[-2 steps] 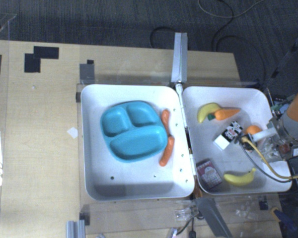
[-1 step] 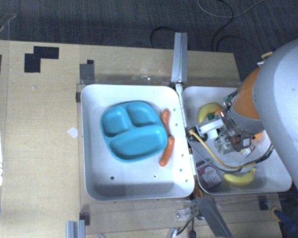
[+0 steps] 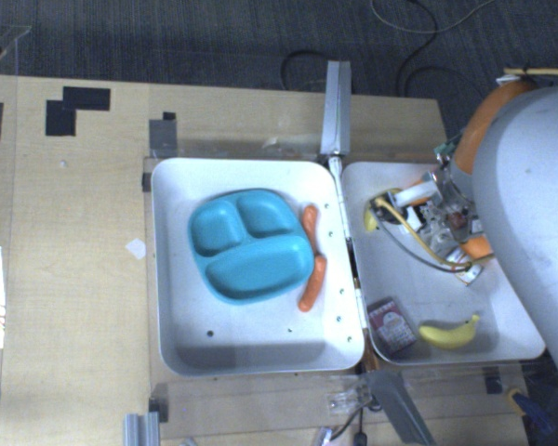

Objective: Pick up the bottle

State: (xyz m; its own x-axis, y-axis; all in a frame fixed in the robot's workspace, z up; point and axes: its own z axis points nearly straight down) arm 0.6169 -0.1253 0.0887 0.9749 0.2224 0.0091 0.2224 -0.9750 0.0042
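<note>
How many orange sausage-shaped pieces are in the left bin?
2. One orange piece lies by the blue tray's upper right edge; the other just below it, by the lower right edge. Neither looks hidden.

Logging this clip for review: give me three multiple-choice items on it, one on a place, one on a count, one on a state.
1. Where does the banana lie?
A. right bin
B. left bin
C. bench

2. How many compartments has the blue tray?
A. one
B. three
C. five

3. How does the tray sit?
A. flat, open side up
B. on edge
C. upside down

Answers: 1 A, it lies near the right bin's front edge, beside a small packet. 2 B, two small ones above one large. 3 A, its hollows face the camera.
</note>
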